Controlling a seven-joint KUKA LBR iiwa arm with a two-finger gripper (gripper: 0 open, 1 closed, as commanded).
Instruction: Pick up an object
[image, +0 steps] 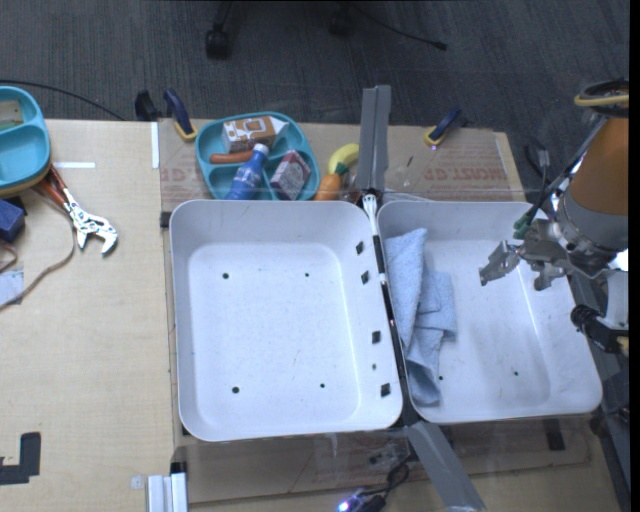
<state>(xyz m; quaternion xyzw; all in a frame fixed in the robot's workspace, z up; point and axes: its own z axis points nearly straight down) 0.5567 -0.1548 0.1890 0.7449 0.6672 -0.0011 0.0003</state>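
left of pincer (520, 262), blue cloth (420, 310)

The hand (520, 263) hovers over the right bin (520, 385) near a blue cloth (418, 300).

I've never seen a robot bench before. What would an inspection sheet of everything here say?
Surface: wooden bench bearing left bin and right bin.
Job's things: blue cloth, crumpled along the right bin's left wall.
Clutter: teal tray with bottle and packets; wrench; banana.
Grippers: gripper over the right bin's far right part, apart from the cloth.
Cables: black cable at the bench's far edge.
Surroundings: dark carpet.
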